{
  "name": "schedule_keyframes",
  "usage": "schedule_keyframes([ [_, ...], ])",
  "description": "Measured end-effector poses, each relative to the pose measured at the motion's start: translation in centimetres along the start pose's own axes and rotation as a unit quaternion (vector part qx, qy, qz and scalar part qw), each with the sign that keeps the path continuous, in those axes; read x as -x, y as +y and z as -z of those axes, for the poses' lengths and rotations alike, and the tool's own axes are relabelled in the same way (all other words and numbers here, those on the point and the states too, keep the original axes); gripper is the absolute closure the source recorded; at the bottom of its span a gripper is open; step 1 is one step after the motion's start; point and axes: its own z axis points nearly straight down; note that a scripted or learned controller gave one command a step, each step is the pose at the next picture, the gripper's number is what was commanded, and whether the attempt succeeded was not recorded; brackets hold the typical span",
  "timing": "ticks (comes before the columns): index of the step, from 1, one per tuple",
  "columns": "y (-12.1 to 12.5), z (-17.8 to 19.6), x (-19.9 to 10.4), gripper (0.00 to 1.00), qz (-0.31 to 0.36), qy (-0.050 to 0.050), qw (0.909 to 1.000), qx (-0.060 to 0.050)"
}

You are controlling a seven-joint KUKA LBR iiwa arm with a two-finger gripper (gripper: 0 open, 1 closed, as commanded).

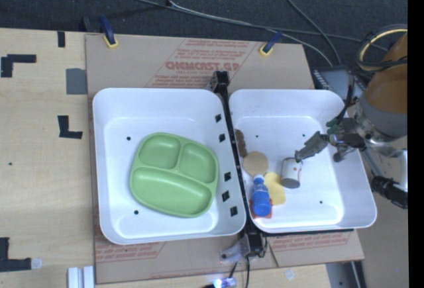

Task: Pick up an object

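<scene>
The claw [299, 156] hangs low over the right bin [331, 214], its grey fingers reaching in from the arm; whether they are spread or closed cannot be told. Just below its tip lies a small grey cylinder [289, 173], very near, though contact is unclear. Farther from the claw, toward the bin divider, sit a tan round disc [255, 163], a yellow piece [275, 191] and a blue bottle [261, 199]. Well beyond those, in the left bin [112, 147], rests a green divided plate [174, 174].
</scene>
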Motion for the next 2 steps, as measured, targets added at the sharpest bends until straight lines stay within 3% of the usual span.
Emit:
schedule_keyframes([
  [1, 0.2, 0.5, 0.0, 0.00, 0.002, -0.001, 1.0000, 0.005],
  [2, 0.4, -4.1, -0.8, 0.00, 0.002, -0.001, 1.0000, 0.003],
])
